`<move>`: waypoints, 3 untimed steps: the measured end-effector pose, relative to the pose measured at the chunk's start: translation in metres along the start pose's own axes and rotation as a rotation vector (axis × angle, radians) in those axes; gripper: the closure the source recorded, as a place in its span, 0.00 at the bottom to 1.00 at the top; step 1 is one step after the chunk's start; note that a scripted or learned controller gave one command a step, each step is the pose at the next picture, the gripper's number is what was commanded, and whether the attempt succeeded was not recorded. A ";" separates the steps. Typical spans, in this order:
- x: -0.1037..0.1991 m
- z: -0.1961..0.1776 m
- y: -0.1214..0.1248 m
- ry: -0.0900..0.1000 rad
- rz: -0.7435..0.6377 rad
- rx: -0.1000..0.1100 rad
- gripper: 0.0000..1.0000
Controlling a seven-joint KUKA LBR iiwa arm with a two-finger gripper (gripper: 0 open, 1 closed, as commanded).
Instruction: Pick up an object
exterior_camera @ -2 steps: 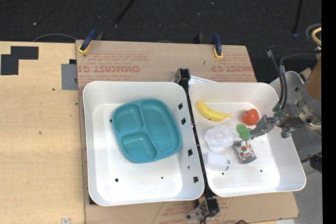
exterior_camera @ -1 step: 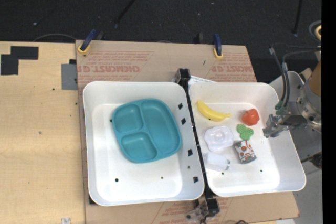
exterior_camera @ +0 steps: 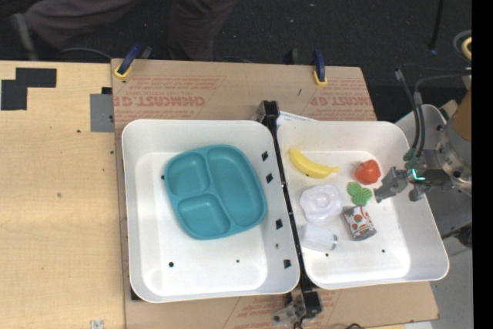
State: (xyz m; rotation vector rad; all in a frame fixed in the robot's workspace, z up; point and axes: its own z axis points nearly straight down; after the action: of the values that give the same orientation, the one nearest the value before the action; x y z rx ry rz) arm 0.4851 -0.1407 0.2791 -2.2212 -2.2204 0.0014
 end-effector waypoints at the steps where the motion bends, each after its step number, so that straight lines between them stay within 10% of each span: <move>1: 0.000 -0.010 0.000 0.000 0.000 0.001 1.00; 2: 0.000 -0.010 0.000 0.000 0.000 0.001 0.00; 3: 0.000 -0.019 0.000 0.000 0.001 0.001 1.00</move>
State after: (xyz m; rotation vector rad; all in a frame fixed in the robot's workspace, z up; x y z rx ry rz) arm 0.4851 -0.1411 0.2985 -2.2214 -2.2189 0.0024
